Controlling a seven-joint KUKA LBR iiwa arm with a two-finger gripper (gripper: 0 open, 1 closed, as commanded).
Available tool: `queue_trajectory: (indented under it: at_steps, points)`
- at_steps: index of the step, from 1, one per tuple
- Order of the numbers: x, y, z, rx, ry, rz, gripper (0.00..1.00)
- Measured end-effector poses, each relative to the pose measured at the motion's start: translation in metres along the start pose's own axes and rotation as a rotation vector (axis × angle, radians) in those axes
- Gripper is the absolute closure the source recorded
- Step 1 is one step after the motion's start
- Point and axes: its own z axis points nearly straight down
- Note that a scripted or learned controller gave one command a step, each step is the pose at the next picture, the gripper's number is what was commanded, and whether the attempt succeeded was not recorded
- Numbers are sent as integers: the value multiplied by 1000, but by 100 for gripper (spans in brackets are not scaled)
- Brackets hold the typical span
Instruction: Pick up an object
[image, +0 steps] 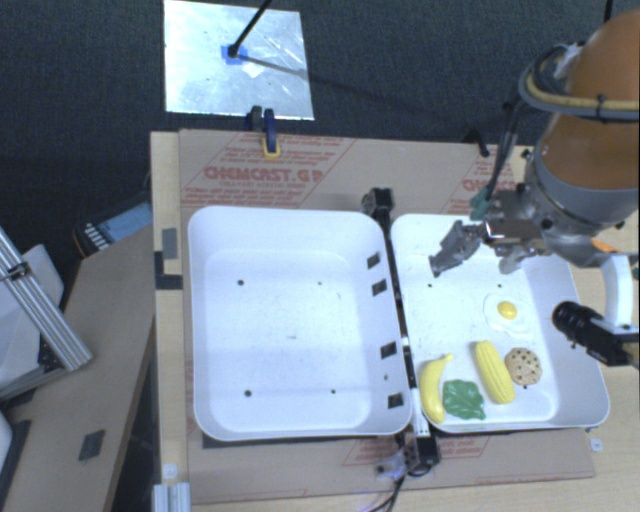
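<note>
1. Claw (481, 256): it hangs over the far half of the right bin (446, 322). Its two grey fingers (451, 250) stand spread apart, released, with nothing between them. The white bin floor directly beneath the claw is bare.

2. Arm (590, 120): it enters from the right side of the view. The orange band sits above the grey wrist, over the right bin's far right corner.

3. Objects available for pickup: all five lie in the near half of the right bin, apart from the claw.
   - Fried egg (507, 311): nearest to the claw, lying flat toward the right side of the bin.
   - Corn cob (493, 372): nearer the camera than the egg, lying lengthwise front to back.
   - Cookie (523, 366): just beside the corn cob, on its right.
   - Banana (433, 388): against the bin's left wall, near the front corner.
   - Green leaf (463, 399): between the banana and the corn cob, close to both; contact cannot be confirmed.

4. Left bin (290, 320): it stands side by side with the right bin, and their inner rims meet along a dark strip with black clips.

5. Worktop (125, 300): both bins rest on a brown sheet with red print (265, 172), held at its far edge by a blue and yellow clamp (268, 130). A shiny metal plate (238, 60) lies beyond the clamp.
</note>
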Motion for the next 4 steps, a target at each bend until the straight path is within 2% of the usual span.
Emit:
queue_trajectory:
  at_steps: [1, 2, 3, 4]
  points:
    - [-42, 4, 90, 16, -4, 17, 0]
    - [13, 24, 2, -2, -1, 4, 0]
    - [-35, 24, 73, 14, -4, 18, 0]
    - [15, 12, 20, 4, -1, 4, 0]
